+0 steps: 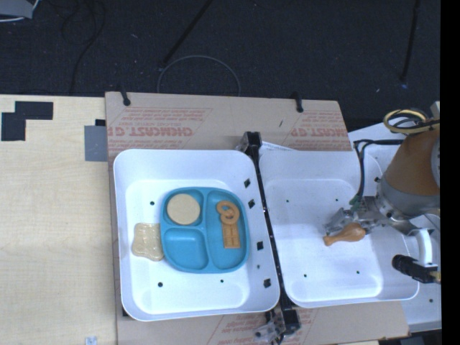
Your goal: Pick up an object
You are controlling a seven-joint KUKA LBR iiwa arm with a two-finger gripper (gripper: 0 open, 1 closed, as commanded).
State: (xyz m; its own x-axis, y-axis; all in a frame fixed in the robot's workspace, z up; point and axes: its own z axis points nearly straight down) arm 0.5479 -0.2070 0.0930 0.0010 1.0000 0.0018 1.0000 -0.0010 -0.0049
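My gripper (343,223) is low in the right bin (309,279), towards its right side. A tan-orange, drumstick-shaped object (343,236) lies right under and against the gripper's tip, stretching left to right on the bin floor. The gripper partly covers its top edge, so whether it is gripped is hidden. In the left bin (136,171) a blue divided plate (188,251) carries a round tan disc (182,208) and an orange key-shaped piece (229,224). A pale toast-like piece (147,241) rests against the plate's left edge.
The grey arm with its orange band (413,167) comes in over the right bin's right wall. A black divider (262,228) separates the two bins. Cables and a black fitting (413,266) sit at the far right. Cardboard (215,124) lies under the bins.
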